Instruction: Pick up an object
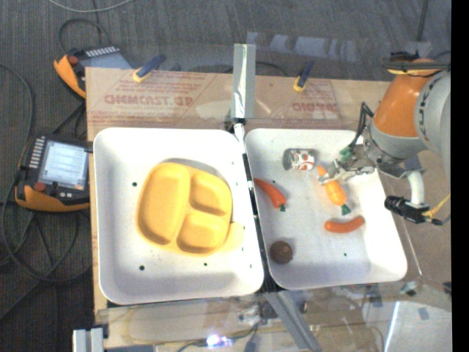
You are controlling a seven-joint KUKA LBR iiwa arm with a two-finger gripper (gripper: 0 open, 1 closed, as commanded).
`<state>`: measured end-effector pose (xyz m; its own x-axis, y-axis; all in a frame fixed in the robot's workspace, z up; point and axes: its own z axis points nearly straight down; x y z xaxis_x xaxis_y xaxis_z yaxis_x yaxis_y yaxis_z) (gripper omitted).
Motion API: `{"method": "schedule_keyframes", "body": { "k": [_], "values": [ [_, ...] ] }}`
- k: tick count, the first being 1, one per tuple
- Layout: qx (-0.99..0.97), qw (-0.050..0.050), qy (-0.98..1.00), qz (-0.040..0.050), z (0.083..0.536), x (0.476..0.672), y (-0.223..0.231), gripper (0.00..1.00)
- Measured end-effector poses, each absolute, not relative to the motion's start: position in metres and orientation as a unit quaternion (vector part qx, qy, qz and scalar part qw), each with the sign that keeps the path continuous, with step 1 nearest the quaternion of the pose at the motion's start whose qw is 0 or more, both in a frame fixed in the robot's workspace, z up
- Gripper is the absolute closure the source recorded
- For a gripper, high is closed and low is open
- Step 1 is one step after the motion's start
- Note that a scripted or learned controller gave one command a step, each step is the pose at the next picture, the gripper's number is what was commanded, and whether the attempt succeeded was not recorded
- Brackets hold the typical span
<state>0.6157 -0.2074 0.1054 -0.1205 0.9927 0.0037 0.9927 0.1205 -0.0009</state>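
The gripper (338, 173) hung low over the carrot (335, 192) in the right bin (381, 266), reaching for it; its grip was unclear; it probably needed to close next.

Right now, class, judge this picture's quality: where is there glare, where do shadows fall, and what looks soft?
Camera view: even overhead light; the left bin looks bright, near washed out, the yellow tray casting a soft shadow along its upper edge; the gripper is small and slightly blurred over the right bin; a glare spot sits at the bottom edge.
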Motion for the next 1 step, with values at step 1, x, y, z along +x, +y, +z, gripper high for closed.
{"method": "schedule_keyframes", "body": {
  "k": [1],
  "values": [
    [-0.623,0.000,-0.782,0.0001,0.1910,0.6582,-0.1823,1.00]
  ]
}}
